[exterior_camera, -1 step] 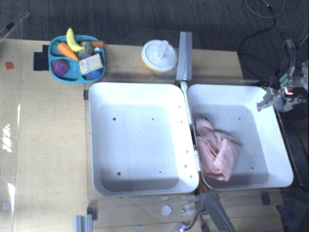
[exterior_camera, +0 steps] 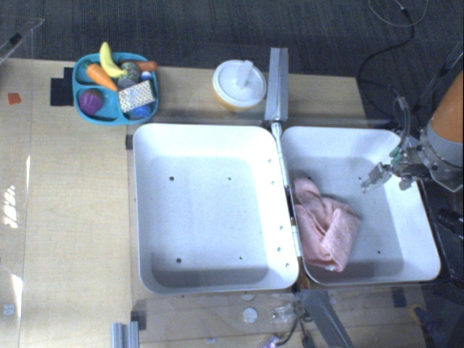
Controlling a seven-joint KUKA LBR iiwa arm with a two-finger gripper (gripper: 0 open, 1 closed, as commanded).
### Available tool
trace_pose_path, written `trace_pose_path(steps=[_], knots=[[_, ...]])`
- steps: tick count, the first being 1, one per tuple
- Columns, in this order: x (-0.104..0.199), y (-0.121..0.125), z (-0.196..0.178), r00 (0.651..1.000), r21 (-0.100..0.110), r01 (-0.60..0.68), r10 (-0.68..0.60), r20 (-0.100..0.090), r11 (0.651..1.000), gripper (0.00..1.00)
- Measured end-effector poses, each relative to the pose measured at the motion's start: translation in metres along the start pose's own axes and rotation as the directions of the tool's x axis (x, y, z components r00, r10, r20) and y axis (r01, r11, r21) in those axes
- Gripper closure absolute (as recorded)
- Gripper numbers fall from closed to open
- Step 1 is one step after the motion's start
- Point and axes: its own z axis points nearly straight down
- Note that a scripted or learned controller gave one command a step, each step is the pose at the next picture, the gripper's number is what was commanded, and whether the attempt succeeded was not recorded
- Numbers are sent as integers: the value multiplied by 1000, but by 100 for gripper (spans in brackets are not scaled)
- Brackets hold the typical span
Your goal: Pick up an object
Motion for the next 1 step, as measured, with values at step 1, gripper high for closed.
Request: trace_pose_path(steps=[1], knots=[[33,16,101,994,-4,110,-110,1,994,0]])
